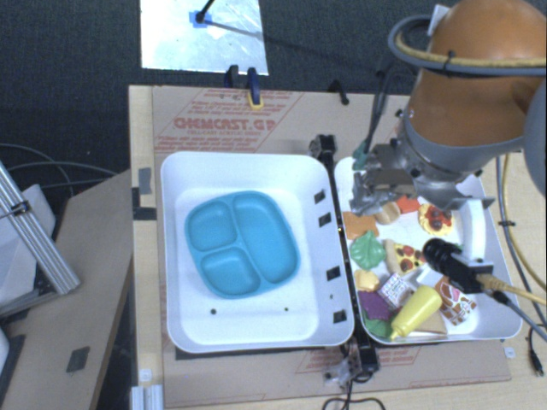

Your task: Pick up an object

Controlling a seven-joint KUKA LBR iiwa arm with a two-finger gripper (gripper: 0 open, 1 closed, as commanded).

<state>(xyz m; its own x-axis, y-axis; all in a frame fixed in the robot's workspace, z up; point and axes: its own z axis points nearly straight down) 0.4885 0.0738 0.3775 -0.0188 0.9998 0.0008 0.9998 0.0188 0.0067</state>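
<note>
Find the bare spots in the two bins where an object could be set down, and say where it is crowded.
Left bin: bare white floor rings the blue divided tray, widest in front of it. Right bin: crowded with toy food, the gripper low over its far end.

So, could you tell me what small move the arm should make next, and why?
Probably a short, straight descent. The gripper sits low at the far end of the right bin, just above the crowded toy food, near a tan piece and an orange piece. Nothing is visibly held, so lowering onto the nearest piece seems the sensible next step.
</note>
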